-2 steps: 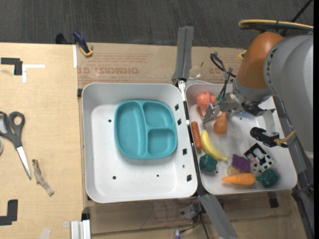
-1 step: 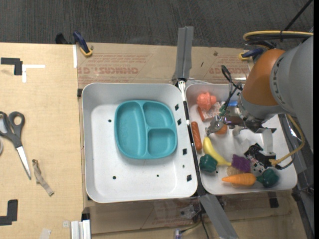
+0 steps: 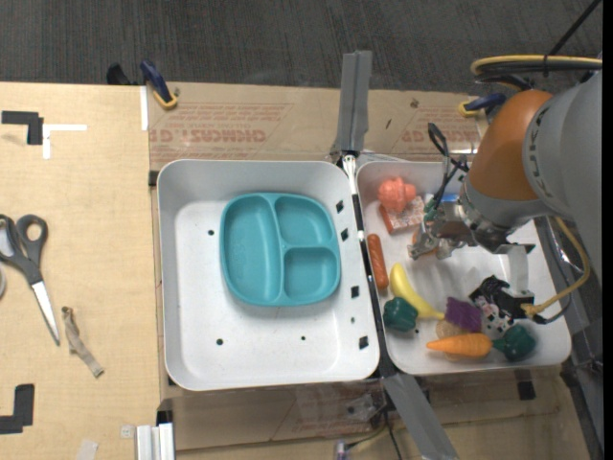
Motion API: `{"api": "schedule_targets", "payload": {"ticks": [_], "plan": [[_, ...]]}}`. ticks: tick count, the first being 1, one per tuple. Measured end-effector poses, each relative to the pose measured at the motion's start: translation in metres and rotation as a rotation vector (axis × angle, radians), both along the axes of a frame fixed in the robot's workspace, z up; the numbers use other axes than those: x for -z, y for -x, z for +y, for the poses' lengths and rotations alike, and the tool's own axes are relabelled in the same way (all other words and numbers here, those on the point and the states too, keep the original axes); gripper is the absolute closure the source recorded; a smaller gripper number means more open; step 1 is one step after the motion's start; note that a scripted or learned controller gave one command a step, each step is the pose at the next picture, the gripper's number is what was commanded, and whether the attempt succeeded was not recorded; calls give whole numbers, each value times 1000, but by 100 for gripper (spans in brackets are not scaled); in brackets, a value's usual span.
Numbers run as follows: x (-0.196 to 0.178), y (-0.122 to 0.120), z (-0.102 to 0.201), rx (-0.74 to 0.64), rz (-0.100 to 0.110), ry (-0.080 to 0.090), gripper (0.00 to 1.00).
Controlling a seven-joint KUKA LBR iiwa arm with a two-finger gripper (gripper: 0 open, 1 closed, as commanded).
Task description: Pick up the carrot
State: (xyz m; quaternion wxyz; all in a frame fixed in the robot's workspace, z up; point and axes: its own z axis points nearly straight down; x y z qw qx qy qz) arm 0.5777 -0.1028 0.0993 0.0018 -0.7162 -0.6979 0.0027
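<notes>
Fingers' spread cannot be told; gripper (image 3: 428, 244) sits mid right bin (image 3: 551, 348); carrot (image 3: 460, 346) lies at its 5 o'clock — near the front wall, long axis running 3–9 o'clock, well apart from the tips.

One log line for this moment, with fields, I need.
task: pick up carrot | carrot: lying in right bin, near front edge, ungrasped | gripper: above bin's middle, away from carrot | left bin: teal tray

The tapered carrot (image 3: 460, 346) was orange; the divided plastic plate (image 3: 281, 248) was teal; the curved banana (image 3: 412, 293) was yellow; both shallow bins (image 3: 192, 286) were white; the arm's wrist band (image 3: 508, 147) was orange.
</notes>
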Motion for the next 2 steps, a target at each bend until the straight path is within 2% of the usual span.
{"api": "schedule_targets", "payload": {"ticks": [1,2], "plan": [[-92,9,54,73,-4,0,100],[-91,9,54,73,-4,1,0]]}}
